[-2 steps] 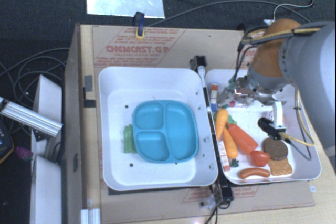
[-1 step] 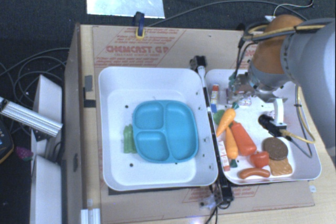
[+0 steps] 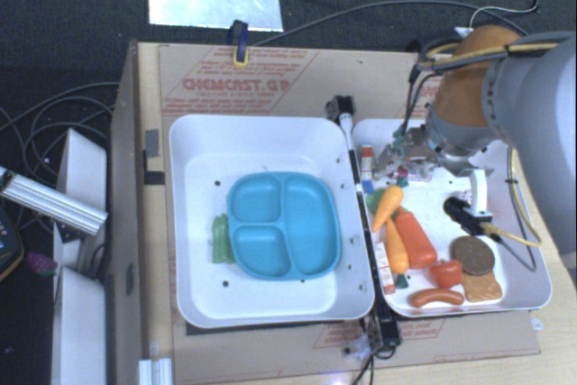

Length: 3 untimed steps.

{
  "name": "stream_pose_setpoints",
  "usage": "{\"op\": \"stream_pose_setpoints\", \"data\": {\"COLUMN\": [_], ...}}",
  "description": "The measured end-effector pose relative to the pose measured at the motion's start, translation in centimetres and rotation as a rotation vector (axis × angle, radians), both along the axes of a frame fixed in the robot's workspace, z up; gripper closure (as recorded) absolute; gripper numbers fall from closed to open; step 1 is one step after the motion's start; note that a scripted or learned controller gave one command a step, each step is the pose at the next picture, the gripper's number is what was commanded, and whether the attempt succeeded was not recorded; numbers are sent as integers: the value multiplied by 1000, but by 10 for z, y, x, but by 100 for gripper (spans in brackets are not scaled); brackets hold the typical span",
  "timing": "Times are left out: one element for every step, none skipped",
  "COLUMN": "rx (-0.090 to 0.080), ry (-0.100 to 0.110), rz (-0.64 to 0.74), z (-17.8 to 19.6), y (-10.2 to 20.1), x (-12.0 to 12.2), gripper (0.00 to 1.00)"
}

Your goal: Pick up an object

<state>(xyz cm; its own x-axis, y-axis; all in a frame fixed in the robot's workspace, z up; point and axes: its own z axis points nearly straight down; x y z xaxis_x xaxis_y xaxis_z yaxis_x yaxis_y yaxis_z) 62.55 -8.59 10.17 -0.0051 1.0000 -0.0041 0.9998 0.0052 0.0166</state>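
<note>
Two white bins sit on the desk. Toy food, including a carrot [image 3: 387, 206], lies in the right bin [image 3: 532, 284]. Approach step: the end effector [image 3: 403, 156] hovers above the carrot; its opening cannot be determined. Next: descend and align.

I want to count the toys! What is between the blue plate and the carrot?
In the camera view, between the blue plate and the carrot lie white bin floor and the two bins' touching walls. No toy.
</note>
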Motion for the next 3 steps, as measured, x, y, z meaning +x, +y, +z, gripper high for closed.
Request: {"op": "stream_pose_setpoints", "data": {"rx": [5,4,4], "ry": [14,13,12], "rz": [-3,-3,-2], "z": [-15,-16,-6], "y": [-3,-4,-4], "x": [-64,-90,-90], "gripper": [0,0,100]}}
